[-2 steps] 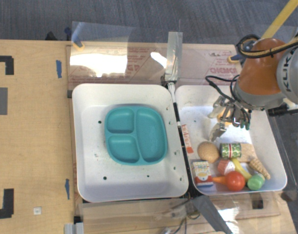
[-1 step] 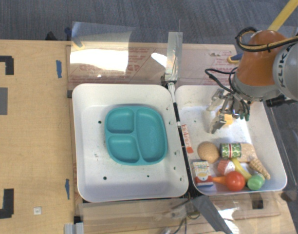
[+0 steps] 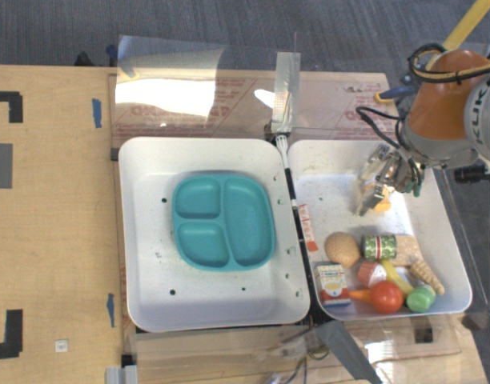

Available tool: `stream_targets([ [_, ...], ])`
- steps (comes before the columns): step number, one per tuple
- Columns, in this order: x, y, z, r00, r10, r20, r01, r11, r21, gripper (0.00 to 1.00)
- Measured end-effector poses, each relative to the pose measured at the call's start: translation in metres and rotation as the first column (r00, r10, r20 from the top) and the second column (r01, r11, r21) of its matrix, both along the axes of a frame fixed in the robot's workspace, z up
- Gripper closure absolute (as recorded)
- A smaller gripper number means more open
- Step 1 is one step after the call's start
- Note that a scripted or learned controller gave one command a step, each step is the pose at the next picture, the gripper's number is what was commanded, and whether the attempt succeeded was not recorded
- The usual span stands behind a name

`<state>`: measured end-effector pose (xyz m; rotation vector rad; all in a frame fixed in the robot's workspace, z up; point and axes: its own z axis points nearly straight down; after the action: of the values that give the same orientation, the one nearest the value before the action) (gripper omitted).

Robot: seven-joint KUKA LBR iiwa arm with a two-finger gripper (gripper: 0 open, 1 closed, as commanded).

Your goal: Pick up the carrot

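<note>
The carrot (image 3: 359, 295) lies at the six o'clock edge of the right bin (image 3: 457, 274), wedged between a small carton (image 3: 331, 280) and a tomato (image 3: 387, 297), so a clean approach looks tight. The arm reaches in from three o'clock, wrist tilted down. Its gripper (image 3: 371, 201) hangs over the bin's twelve o'clock half, well apart from the carrot, fingers closed on a small yellow piece (image 3: 380, 205).

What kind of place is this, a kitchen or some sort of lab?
Likely a robot lab bench, not a kitchen: two white bins on a taped wooden bench, toy food piled in one, and a teal divided plate.
</note>
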<state>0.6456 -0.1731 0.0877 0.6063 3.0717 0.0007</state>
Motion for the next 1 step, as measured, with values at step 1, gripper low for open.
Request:
stream_targets([
  [1,-0.0492,0.0212,0.0013,0.998,-0.057,-0.002,0.057,0.998,0.002,0.0],
])
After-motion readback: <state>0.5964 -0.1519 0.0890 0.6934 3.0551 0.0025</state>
